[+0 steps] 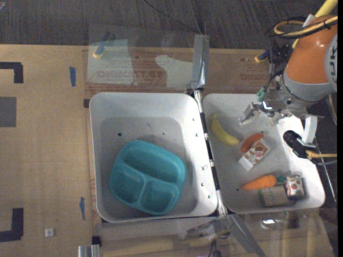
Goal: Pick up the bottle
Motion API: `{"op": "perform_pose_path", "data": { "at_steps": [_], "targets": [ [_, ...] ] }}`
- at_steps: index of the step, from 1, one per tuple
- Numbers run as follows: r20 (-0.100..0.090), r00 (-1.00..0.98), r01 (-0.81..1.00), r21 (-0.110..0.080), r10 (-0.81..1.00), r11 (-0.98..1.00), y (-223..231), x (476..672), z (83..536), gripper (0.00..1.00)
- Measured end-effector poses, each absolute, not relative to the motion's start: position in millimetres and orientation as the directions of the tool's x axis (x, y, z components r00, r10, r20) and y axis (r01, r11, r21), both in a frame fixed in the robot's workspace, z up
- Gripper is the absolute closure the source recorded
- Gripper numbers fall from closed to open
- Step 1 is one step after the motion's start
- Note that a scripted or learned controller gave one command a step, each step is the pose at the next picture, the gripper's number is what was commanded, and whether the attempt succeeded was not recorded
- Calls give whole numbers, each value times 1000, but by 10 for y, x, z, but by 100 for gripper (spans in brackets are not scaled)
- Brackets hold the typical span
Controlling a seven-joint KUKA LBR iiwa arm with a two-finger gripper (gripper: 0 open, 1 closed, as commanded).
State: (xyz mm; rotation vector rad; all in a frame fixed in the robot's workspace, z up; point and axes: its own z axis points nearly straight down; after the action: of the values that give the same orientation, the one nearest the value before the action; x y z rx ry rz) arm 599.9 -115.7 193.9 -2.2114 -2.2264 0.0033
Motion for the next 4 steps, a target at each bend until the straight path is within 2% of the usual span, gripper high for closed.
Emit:
{"op": "perform_pose_path", "data": {
  "at_steps": [1, 2, 3, 4],
  "targets": [
    [-2, -227, 974, 2, 974, 227, -1286, 5955, 2232, 0],
    [2, -100, 995, -4, 995, 100, -1032, 5993, 1942, 0],
    [1, -94, 996, -3, 996, 94, -1064, 5990, 2038, 100],
    [-1, -4, 1000, 0, 1000, 4, -912, 6363, 3151, 100]
  ]
}}
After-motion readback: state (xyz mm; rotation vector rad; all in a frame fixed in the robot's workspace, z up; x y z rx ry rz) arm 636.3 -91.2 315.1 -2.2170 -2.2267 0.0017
